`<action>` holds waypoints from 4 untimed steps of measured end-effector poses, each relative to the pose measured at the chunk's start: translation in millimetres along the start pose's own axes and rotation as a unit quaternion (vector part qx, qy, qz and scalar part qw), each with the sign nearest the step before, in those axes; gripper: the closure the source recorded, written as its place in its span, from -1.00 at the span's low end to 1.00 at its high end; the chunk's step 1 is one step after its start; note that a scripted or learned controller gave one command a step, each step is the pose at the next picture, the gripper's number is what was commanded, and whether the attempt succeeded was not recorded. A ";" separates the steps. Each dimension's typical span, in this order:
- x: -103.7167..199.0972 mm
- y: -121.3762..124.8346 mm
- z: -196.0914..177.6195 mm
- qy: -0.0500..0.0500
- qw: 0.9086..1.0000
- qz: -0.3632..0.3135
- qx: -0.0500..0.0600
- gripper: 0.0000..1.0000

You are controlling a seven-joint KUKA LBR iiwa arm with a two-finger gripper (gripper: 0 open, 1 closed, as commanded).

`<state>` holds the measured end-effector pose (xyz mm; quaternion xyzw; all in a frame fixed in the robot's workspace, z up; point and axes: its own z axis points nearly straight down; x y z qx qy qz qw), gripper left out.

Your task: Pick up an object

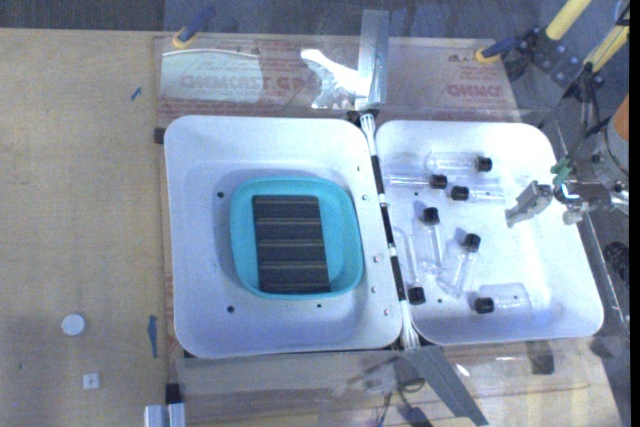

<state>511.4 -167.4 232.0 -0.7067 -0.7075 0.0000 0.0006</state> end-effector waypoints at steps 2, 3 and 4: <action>-42.7 111.0 114.2 -0.005 1.000 -0.013 -0.014 -1.00; -17.0 115.9 144.6 -0.001 0.999 -0.041 -0.003 -1.00; -3.2 149.4 130.6 0.000 0.999 -0.037 0.012 -1.00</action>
